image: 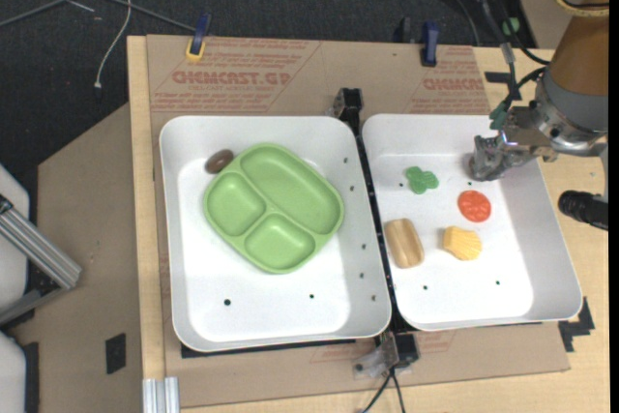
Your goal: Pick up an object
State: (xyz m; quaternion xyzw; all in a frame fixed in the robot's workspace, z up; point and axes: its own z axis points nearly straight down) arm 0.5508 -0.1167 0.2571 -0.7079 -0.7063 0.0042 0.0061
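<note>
Cardboard sheeting covers the bench (290,73), held by two blue clamps (200,32) at the far edge, with dark carpet and loose cables beyond. Two shallow white bins sit side by side on it. The left bin (193,305) holds a green divided plate (274,206) and a small brown object (220,161) touching the plate's far-left rim. The right bin (503,305) holds four small toy foods well apart: a green leafy piece (421,179), a red round piece (474,205), a tan bread-like loaf (403,242) and a yellow ridged piece (463,243).

The gripper (486,159) hovers over the right bin's far side, near the red piece and just beyond it; how wide it stands cannot be told from this angle.

All four look like light, stiff plastic, probably smooth and apt to slip. The loaf seems the easiest target: pinching across its narrow width at mid-length should give flat, parallel contact. The red piece looks flat, likely harder to get under.
</note>
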